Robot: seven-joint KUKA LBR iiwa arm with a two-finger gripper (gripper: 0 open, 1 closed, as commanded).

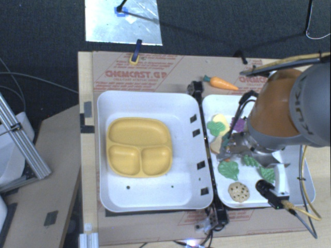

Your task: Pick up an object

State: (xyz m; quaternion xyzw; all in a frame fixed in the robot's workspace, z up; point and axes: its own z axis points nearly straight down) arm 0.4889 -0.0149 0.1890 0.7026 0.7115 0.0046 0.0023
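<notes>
— Tan round biscuit with dark chips [238,191], nearest the viewer: where does it lie?

— On the floor of the right-hand shallow white bin [296,198], nearer the viewer than the pincer [226,150] and apart from it.

— And the green pieces?

— One green leafy plastic piece [228,169] lies just beside the pincer on its near side. Two smaller green leafy pieces [267,173] lie to the arm's side of it, partly under the wrist.

— State of the pincer?

— It is lowered into the right-hand bin close to the inner wall. Whether it is apart, together or clamped on anything cannot be told; a flat tan piece [214,144] sits just beside it, towards the divide, contact unclear.

— The arm itself?

— Grey arm with an orange band [282,107], reaching in from the right and covering much of that bin.

— Beyond the pincer?

— A pale yellow-green rounded toy [218,124] lies near, on the far side. An orange carrot with a green top [222,83] rests farther still, outside the bin on the printed cardboard sheet [155,71].

— Across the divide?

— The left-hand shallow white bin [150,195], well apart from the pincer, holds a yellow three-compartment plastic plate [138,146].

— Farthest?

— A silvery foil square [122,14] on dark cloth.
</notes>
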